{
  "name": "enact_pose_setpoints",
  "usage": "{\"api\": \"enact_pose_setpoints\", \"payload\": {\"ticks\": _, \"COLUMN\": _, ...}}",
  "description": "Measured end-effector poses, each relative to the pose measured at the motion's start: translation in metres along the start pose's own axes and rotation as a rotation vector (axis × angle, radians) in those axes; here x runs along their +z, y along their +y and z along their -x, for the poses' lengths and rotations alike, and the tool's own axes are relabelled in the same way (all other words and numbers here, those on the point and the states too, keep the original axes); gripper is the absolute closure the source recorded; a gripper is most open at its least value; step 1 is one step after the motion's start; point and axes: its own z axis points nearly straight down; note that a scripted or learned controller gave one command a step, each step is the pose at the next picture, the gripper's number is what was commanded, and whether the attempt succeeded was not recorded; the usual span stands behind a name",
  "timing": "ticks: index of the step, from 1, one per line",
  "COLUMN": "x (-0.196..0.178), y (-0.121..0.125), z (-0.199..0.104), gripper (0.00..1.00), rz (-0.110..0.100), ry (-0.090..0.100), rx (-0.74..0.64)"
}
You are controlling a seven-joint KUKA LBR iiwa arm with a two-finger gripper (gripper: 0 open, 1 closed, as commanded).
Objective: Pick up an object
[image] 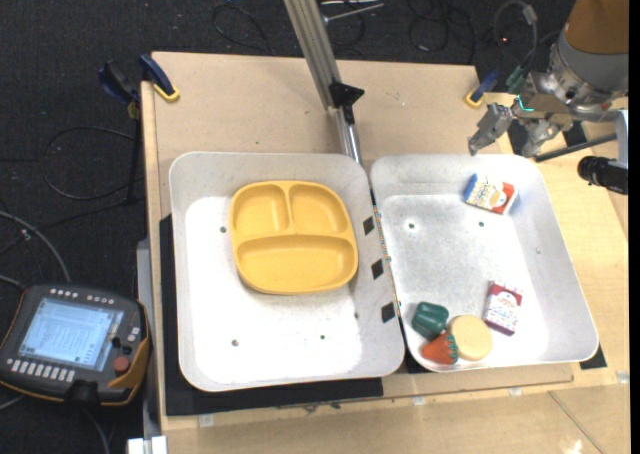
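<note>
My gripper (506, 134) hangs over the far rim of the right bin (560, 242), open, with nothing between its fingers (486, 134). Just below it, near the bin's far edge, lies a small white carton with red and blue print (490, 193). A red and white carton (503, 308) rests near the bin's front right. In the front corner a green piece (430, 318), a pale yellow round piece (471, 337) and a red piece (439, 349) sit bunched together, touching.
The left bin (200, 332) holds a yellow divided plate (294, 236). A slanted metal pole (313, 27) crosses the bench's far side down to the seam between the bins. A teach pendant (70, 342) lies on the floor at the left.
</note>
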Motion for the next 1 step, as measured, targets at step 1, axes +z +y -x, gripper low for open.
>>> {"api": "enact_pose_setpoints", "payload": {"ticks": 1, "x": 0.0001, "y": 0.0000, "z": 0.0000, "gripper": 0.00, "rz": 0.000, "ry": 0.000, "rx": 0.000}}
